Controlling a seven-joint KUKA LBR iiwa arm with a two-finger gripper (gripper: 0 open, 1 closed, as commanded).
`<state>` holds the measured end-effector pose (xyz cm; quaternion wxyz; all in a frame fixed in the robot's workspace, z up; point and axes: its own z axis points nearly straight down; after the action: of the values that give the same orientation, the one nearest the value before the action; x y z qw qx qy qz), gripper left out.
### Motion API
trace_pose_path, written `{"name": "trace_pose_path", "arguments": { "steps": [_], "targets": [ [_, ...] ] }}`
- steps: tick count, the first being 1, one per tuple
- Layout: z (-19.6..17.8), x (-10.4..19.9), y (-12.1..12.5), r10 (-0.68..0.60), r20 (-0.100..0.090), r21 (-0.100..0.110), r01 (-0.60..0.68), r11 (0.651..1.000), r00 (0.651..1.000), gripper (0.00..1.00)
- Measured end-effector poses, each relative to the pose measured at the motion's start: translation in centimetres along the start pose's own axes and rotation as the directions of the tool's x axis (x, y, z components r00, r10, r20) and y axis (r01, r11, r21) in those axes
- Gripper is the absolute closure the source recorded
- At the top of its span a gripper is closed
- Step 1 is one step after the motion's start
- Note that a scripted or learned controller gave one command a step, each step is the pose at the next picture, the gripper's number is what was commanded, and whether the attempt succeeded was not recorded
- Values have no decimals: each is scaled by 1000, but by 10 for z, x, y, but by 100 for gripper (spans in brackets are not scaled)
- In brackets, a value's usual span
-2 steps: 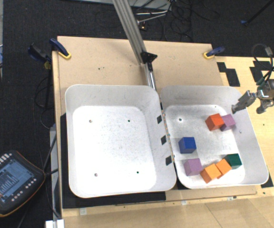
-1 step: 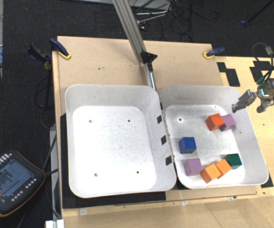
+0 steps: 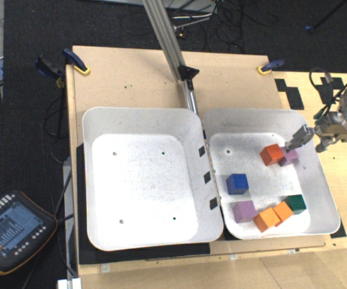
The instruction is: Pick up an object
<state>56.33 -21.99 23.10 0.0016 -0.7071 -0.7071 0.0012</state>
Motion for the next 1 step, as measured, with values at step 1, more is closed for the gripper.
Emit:
{"name": "trace_pose_path", "arguments": {
  "steps": [1],
  "targets": [
    [46,7,2,-1,-1,0,1,1000,1000,0]
  ]
}}
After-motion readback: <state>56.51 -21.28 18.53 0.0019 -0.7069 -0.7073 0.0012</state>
